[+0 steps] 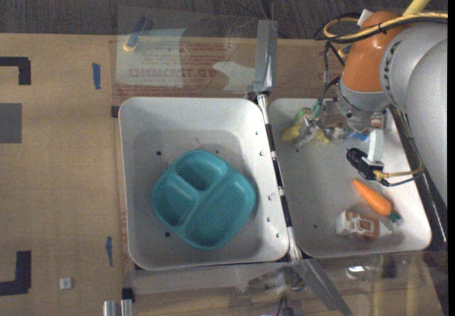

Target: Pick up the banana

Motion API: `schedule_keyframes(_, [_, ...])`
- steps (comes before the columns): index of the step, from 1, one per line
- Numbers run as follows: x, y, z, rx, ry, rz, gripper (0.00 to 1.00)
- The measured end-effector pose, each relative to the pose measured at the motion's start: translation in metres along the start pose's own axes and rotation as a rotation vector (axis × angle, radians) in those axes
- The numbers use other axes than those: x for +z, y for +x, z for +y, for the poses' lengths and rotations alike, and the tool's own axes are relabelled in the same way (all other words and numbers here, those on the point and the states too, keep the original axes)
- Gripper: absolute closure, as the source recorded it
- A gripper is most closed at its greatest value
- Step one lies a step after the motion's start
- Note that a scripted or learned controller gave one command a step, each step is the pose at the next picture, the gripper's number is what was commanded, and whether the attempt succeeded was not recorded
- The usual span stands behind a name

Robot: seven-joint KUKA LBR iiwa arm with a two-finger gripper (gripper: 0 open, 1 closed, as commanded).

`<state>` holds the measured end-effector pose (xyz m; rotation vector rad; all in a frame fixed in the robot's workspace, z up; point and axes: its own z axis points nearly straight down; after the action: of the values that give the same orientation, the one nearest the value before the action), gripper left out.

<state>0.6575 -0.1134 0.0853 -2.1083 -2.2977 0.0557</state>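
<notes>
Two white bins sit side by side on the bench: the left bin (135, 186) holds a teal divided plate (204, 198), and the right bin (320, 229) holds a toy carrot (375, 199) and a small orange-and-white carton (358, 225) toward its near right side. The gripper (313, 126) is down at the right bin's far end, right on the yellow banana (292, 131) lying near the far-left corner. From here I cannot tell whether the claw has closed on it.

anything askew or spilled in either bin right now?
Nothing stands out. The teal three-compartment plastic plate lies flat in the left white bin. In the right white bin, the orange carrot and the small orange-and-white carton lie apart, with the yellow banana by the gripper.
</notes>
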Motion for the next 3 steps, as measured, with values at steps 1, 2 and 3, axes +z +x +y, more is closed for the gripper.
schedule_keyframes(1, [-0.011, 0.0, 0.0, 0.0, -0.002, 0.002, 1.0])
schedule_keyframes(2, [-0.145, -0.036, 0.001, -0.452, -0.05, -0.007, 1.0])
schedule_keyframes(3, [-0.145, -0.036, 0.001, -0.451, -0.049, -0.006, 0.0])
